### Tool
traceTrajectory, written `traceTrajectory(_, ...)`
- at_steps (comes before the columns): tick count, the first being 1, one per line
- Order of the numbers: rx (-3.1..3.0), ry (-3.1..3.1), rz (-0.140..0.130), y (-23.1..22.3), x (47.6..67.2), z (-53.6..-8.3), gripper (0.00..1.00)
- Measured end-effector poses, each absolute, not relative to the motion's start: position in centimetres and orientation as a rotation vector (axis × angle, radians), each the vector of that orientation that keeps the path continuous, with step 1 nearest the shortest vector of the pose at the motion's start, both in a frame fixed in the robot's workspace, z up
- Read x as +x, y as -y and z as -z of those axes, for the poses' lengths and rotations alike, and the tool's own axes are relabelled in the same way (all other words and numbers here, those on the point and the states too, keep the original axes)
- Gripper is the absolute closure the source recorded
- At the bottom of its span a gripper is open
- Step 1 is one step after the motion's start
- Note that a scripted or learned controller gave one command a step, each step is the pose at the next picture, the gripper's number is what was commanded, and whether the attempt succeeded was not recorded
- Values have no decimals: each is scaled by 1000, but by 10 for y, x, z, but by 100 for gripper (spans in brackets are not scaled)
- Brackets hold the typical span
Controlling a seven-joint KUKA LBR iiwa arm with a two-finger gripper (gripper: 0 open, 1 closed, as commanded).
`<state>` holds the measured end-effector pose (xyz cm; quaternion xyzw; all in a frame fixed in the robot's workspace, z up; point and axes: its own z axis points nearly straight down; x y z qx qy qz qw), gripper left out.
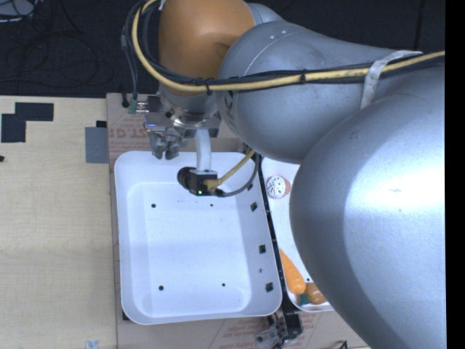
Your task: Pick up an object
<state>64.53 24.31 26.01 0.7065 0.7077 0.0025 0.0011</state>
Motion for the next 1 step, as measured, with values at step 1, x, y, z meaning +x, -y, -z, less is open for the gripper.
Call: traceTrajectory(1,2218,-2223,-4,-243,645,-313,100)
